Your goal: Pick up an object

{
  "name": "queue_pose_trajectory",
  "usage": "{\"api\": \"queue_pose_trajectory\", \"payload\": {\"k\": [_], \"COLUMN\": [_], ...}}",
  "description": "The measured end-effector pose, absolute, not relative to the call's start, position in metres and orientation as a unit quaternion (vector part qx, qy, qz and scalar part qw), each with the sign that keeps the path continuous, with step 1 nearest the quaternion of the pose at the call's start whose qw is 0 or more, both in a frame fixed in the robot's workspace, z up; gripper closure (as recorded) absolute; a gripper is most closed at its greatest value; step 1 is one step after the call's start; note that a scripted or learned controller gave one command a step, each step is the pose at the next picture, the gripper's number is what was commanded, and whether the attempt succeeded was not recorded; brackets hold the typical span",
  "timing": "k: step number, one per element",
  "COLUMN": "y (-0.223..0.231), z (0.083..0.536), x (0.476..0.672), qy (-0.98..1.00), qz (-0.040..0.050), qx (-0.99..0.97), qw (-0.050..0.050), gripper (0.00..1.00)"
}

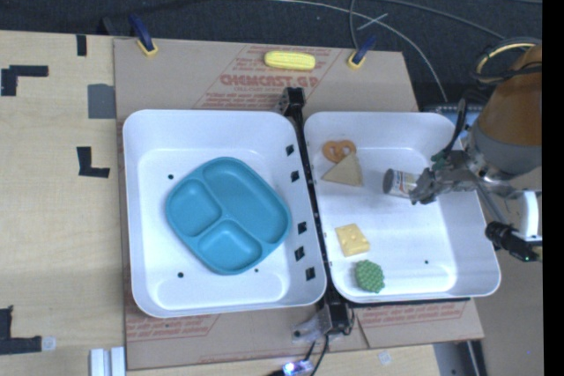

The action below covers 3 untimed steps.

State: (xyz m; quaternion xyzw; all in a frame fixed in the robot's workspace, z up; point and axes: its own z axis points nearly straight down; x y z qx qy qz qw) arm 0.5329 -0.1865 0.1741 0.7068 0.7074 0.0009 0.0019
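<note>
Inside right bin (458, 277), gripper (425, 189) touching small can (398, 181).

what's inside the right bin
The right bin holds a pretzel, a tan wedge, a yellow cheese block, a green lump and a small can. The end effector covers the can's far end.

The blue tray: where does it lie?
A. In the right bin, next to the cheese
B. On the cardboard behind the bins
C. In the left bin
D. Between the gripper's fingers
C: the blue tray lies flat in the left bin, alone, while the small food items are in the right bin.
</note>
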Motion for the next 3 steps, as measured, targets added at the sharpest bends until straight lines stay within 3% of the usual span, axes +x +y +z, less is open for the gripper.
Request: {"api": "queue_pose_trajectory", "payload": {"k": [1, 3], "y": [-0.187, -0.084], "z": [0.218, 0.212], "x": [0.534, 0.533], "qy": [0.708, 0.709], "qz": [0.0008, -0.0003], "qx": [0.707, 0.705], "qw": [0.002, -0.001], "gripper": [1.0, 1.0]}}
